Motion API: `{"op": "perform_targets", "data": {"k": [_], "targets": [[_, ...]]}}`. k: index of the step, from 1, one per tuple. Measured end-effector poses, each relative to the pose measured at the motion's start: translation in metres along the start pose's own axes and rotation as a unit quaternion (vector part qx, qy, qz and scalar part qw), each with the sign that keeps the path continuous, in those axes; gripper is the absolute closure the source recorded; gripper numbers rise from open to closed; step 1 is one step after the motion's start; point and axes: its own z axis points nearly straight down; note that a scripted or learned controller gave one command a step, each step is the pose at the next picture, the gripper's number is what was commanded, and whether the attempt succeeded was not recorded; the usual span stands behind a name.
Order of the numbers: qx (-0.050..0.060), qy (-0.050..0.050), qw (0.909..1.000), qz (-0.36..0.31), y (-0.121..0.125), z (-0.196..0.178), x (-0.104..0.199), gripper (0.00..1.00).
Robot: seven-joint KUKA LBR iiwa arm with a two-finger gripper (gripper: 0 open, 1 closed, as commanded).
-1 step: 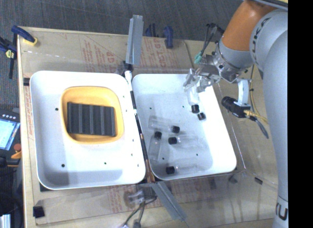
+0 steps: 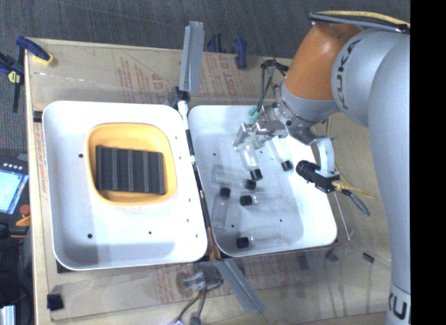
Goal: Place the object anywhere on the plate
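A yellow plate with a dark grey ridged middle lies in the left white bin. In the right white bin, my gripper hangs low over the bin's upper middle. Its two black-tipped fingers are spread apart, and nothing shows between them, so it is open. Below and to its left, small black pieces lie on the bin floor: one to the left, another close under the left fingertip, and a third near the front wall. Faint clear shapes lie beside them.
The two bins meet at a raised rim. A grey bar stands behind the bins. Blue clamps grip the board's back edge. A dark device with a screen sits at the far left.
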Motion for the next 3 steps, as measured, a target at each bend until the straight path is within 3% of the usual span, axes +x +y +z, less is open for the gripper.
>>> {"op": "perform_targets", "data": {"k": [1,2,3], "targets": [[-0.003,-0.001,0.9958,-0.092,0.031,-0.004,0.056,1.00],[0.000,-0.001,0.9942,-0.107,0.030,0.001,0.102,1.00],[0.000,-0.001,0.9765,-0.215,0.011,0.001,0.145,1.00]]}}
